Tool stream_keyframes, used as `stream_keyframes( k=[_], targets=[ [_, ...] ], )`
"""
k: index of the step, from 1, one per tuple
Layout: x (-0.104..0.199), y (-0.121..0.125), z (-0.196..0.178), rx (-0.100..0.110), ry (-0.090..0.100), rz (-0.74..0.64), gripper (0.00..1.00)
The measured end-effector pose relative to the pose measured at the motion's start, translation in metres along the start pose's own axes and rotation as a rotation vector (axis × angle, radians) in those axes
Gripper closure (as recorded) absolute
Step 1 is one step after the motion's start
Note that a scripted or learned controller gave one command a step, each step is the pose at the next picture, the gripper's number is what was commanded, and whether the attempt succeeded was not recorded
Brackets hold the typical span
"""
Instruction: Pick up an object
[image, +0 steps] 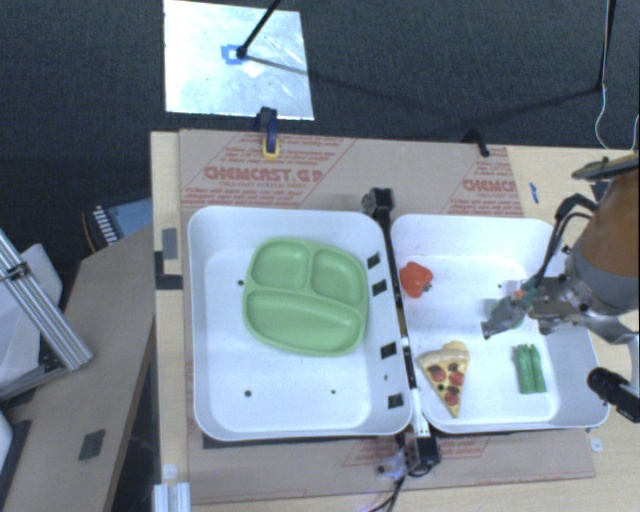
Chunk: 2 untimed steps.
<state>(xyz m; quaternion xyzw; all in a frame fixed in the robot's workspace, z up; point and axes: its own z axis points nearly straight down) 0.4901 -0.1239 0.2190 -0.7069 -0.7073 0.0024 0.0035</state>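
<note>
The right bin (470, 235) holds a red pepper-like toy (415, 278) at its left, a pizza slice toy (446, 373) near its front, and a green asparagus-like piece (529, 367) at its front right. My gripper (502, 318) hovers over the middle of that bin, above and left of the green piece, right of the red toy. I see nothing between its fingers.
The left bin (215, 385) carries a green divided plate (305, 297). A black divider strip (392, 300) runs between the bins. The arm (600, 270) comes in from the right over the right bin's edge. Cardboard (300, 170) lies under both bins.
</note>
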Motion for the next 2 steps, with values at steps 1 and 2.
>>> stream_keyframes(
  k=[1,2],
  targets=[
    [0.000,0.002,-0.004,-0.010,-0.002,-0.003,0.00],
    [-0.003,0.005,0.038,-0.007,-0.001,0.000,0.00]
  ],
)
